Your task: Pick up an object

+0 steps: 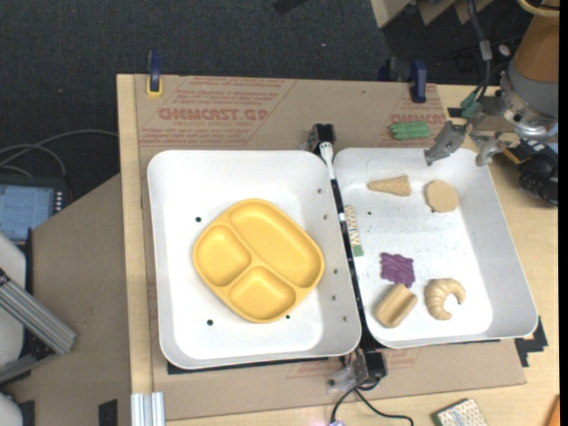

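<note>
My gripper (462, 148) hangs open over the far edge of the right bin (510, 256), its two grey fingers spread with nothing between them. Just below it lie a tan cone-shaped pastry (390, 185) and a round tan cookie (441, 195). Nearer the front of the same bin sit a purple grape cluster (397, 267), a tan bread roll (396, 305) and a croissant (445, 296).
The left bin (169, 238) holds a yellow divided plate (256, 259). A green object (410, 130) lies on the cardboard bench behind the right bin. Blue clamps (417, 80) grip the bench's far edge. A black divider (340, 220) runs between the bins.
</note>
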Action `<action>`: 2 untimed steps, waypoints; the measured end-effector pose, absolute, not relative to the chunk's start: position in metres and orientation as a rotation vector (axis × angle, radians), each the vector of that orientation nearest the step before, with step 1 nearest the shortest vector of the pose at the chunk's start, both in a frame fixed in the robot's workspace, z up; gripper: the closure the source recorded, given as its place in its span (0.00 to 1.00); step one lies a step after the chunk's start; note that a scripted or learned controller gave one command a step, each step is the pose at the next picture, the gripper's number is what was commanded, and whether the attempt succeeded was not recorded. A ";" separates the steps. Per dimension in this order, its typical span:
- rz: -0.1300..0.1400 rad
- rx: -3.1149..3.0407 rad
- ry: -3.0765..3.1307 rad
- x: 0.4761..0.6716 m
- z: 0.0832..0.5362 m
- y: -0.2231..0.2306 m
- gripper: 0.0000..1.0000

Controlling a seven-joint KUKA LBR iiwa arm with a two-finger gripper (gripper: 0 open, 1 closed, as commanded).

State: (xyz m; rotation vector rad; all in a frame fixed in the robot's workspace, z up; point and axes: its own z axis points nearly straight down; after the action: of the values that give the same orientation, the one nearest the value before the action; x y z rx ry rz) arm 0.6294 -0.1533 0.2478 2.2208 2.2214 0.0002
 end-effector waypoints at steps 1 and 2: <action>-0.006 2.226 2.226 0.629 0.106 -0.152 0.00; 0.003 2.213 2.225 0.667 0.087 -0.101 0.00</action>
State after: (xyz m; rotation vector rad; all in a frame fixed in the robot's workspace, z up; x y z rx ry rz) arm 0.6670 -0.1007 0.0869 2.2130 2.2248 0.0030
